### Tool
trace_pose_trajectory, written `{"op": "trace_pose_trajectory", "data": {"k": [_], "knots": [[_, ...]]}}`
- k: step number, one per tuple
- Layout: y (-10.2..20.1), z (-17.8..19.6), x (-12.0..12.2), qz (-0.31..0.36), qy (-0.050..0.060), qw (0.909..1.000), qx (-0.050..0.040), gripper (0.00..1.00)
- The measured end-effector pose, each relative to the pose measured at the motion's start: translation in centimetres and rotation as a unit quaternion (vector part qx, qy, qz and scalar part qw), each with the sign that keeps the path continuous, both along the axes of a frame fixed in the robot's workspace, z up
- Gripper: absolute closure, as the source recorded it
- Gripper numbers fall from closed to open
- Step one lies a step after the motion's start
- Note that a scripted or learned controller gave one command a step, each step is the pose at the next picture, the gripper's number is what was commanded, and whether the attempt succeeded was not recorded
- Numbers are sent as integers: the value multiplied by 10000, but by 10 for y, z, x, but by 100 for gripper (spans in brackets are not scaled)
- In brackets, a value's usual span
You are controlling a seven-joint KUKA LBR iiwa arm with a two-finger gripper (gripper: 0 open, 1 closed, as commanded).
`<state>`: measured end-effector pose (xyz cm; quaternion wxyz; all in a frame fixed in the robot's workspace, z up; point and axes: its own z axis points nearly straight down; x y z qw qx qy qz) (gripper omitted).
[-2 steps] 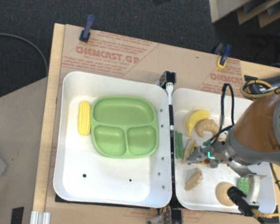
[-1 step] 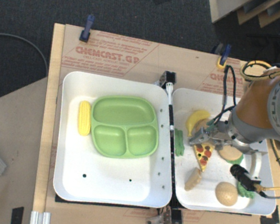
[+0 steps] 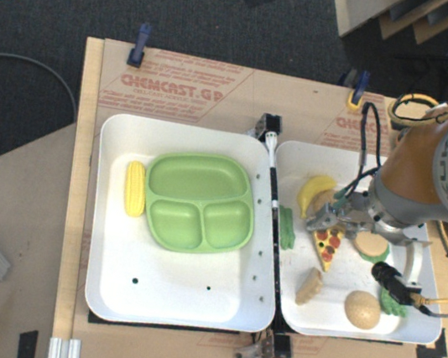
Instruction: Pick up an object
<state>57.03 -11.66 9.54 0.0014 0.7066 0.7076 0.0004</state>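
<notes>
The right bin (image 3: 327,323) holds several toy foods: a yellow banana (image 3: 314,191), a pizza slice (image 3: 328,246), a green piece (image 3: 285,228) by the left wall, a tan piece (image 3: 308,286), a round tan potato (image 3: 363,309), a pale disc (image 3: 372,245) and a green bit (image 3: 393,302). My gripper (image 3: 329,217) hangs low between the banana and the pizza slice, at the slice's upper end. Nothing is seen between its fingers. The left bin (image 3: 105,281) holds a green divided plate (image 3: 200,203) and a yellow corn cob (image 3: 134,187).
The grey arm with its orange band (image 3: 417,168) covers the right bin's far right part. A black cable (image 3: 398,284) loops over the bin near the potato. A black divider strip (image 3: 270,216) runs between the bins. Blue clamps (image 3: 139,42) hold the board at the back.
</notes>
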Motion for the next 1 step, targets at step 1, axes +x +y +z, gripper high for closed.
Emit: {"op": "trace_pose_trajectory", "data": {"k": [1], "knots": [[78,92,-36,12,11,10000,11,100]]}}
